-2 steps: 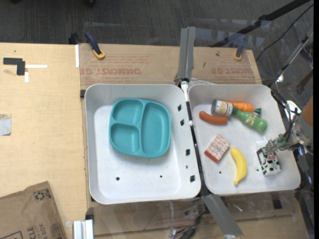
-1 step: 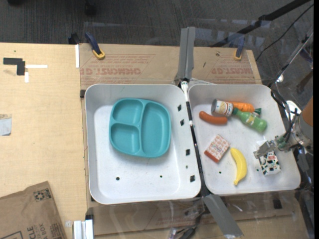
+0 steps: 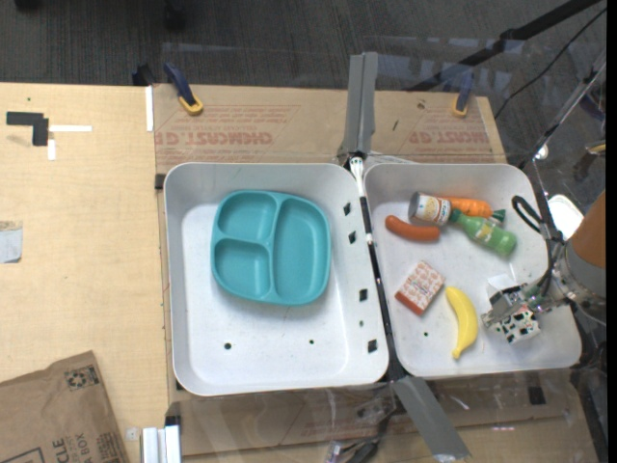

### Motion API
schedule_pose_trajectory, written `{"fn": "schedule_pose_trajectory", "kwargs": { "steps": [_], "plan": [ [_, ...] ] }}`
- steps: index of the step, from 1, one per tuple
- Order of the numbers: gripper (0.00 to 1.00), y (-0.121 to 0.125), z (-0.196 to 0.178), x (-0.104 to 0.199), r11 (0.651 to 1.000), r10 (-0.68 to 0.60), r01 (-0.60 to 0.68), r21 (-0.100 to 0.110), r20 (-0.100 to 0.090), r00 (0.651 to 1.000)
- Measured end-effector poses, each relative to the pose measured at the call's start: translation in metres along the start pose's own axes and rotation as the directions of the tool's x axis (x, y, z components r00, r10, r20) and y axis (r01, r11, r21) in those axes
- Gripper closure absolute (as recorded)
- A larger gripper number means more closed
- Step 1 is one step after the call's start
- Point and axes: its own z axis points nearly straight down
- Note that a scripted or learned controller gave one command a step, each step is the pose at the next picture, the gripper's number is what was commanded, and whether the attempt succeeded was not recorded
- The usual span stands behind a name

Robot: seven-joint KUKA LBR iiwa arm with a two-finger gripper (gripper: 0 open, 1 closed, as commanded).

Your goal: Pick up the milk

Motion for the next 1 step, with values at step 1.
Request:
{"fn": "schedule_pose_trajectory", "kwargs": {
  "steps": [1],
  "plan": [
    [1.00, 0.0005, -0.0094, -0.0006, 1.000, 0.003, -0.003, -0.002, 0.001, 1.000]
  ]
}}
